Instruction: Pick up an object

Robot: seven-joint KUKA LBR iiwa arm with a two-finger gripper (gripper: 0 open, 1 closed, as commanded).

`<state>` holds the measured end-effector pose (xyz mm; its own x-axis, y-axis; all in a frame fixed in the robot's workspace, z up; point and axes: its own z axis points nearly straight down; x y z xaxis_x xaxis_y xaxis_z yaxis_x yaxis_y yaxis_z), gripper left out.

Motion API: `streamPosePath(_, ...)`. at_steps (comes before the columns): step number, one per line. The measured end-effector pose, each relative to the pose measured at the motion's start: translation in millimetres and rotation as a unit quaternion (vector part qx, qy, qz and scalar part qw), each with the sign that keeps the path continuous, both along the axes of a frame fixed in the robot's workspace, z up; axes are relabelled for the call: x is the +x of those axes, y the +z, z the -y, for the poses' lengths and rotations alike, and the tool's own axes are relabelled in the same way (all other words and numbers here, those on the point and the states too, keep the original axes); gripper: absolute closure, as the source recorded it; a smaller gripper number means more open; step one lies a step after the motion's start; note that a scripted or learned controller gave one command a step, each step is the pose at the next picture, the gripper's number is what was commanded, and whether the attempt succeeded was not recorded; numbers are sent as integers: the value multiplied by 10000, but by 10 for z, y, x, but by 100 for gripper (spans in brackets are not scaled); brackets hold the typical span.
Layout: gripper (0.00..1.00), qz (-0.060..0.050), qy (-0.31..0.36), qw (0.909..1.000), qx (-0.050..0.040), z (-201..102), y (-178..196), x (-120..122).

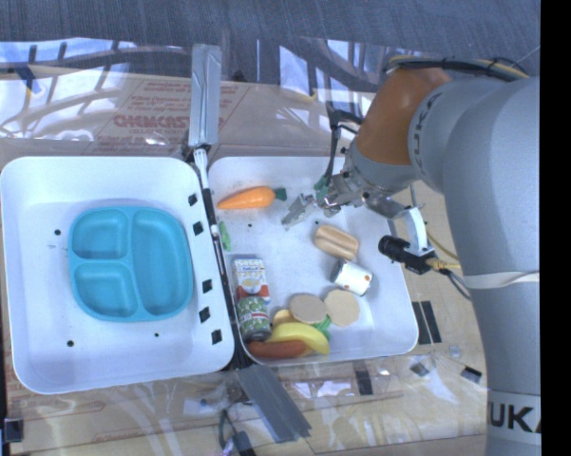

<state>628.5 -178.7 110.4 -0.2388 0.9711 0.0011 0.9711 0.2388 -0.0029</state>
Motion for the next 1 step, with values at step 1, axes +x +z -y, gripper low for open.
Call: streamPosePath(1, 0, 7, -809, 9967, -7, -173, 243, -58)
